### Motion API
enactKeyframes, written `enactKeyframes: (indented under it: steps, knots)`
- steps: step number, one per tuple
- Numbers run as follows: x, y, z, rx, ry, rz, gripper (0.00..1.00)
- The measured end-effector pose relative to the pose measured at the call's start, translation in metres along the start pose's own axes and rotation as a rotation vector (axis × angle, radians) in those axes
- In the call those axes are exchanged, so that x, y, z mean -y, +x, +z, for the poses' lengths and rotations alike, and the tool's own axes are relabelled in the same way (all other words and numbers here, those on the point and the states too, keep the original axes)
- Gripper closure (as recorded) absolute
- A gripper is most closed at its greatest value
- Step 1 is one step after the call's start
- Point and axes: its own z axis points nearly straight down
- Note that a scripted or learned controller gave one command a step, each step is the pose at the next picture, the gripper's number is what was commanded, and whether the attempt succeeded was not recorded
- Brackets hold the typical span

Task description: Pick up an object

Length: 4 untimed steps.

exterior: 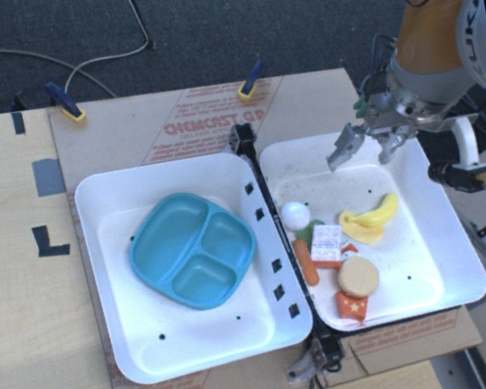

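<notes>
Two bins | we see gripper (367, 147) spread open, holding nothing, far right bin (435, 229) | banana (370, 218) near, graspable

arm — grey with orange band, reaching in from the right, wrist angled down-left | gripper (367, 147) — two fingers spread apart, nothing between them, tips pointing down-left

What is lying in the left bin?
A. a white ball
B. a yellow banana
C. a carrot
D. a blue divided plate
D. The blue divided plate lies alone in the left bin; the banana, white ball and carrot lie in the right bin.
</notes>
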Motion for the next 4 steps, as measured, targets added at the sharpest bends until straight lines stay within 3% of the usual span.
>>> enactKeyframes:
  steps: [1, 2, 3, 4]
  knots:
    - [0.015, -0.066, 0.159, 0.002, -0.003, 0.001, 0.0]
    - [0.041, -0.089, 0.157, -0.009, -0.011, -0.006, 0.0]
    - [-0.026, -0.055, 0.089, 0.0, -0.003, -0.001, 0.0]
    - [0.012, -0.095, 0.159, 0.001, -0.003, 0.001, 0.0]
